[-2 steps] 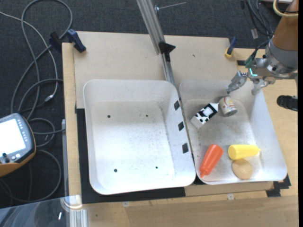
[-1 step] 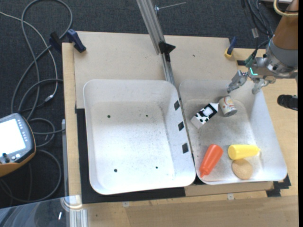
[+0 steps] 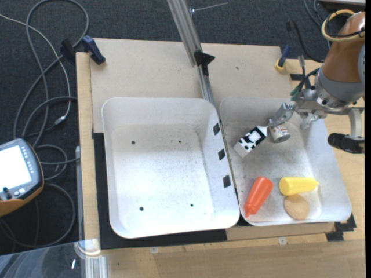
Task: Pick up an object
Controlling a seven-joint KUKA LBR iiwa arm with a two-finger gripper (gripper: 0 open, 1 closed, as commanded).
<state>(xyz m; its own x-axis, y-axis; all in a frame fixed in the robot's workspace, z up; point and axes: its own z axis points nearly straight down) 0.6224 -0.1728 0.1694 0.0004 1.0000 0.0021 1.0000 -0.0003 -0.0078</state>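
Observation:
My gripper [image 3: 282, 125] hangs low over the back of the right bin [image 3: 324, 155], at the end of the grey and orange arm reaching in from the right. Just left of it, and close to touching, lies a small black-and-white block [image 3: 250, 141]. A small silvery round piece [image 3: 280, 134] sits right under the gripper tip; I cannot tell if it is an object or part of the tool. Toward the front of the same bin lie an orange carrot-shaped toy [image 3: 258, 194], a yellow piece [image 3: 298, 185] and a tan round piece [image 3: 297, 207].
The left bin [image 3: 116, 155] stands beside the right one, with a ridge [image 3: 223, 155] between them. A slanted metal pole [image 3: 185, 25] rises behind the bins. Cables and a pendant [image 3: 17, 175] lie off the bench at left.

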